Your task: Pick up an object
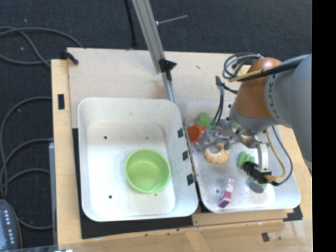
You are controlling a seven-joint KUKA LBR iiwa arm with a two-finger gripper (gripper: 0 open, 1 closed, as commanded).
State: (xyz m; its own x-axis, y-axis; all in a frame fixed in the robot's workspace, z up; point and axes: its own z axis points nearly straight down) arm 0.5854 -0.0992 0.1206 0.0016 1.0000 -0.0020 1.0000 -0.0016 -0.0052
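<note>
The claw hangs low in the right bin, just over the tan ring; whether it grips I cannot tell, so nothing looks lifted yet

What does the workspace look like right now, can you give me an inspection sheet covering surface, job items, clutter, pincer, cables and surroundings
Surface: wooden bench bearing two white bins, left bin and right bin.
Job's things: green bowl in the left bin; in the right bin a tan ring-shaped item, an orange item, a pink and white packet, small green pieces.
Clutter: nothing seen.
Pincer: pincer low over the right bin, above the tan ring; finger state unclear.
Cables: black cables looped at the arm's wrist; more on the floor at left.
Surroundings: dark carpet; slanted metal rail.
</note>
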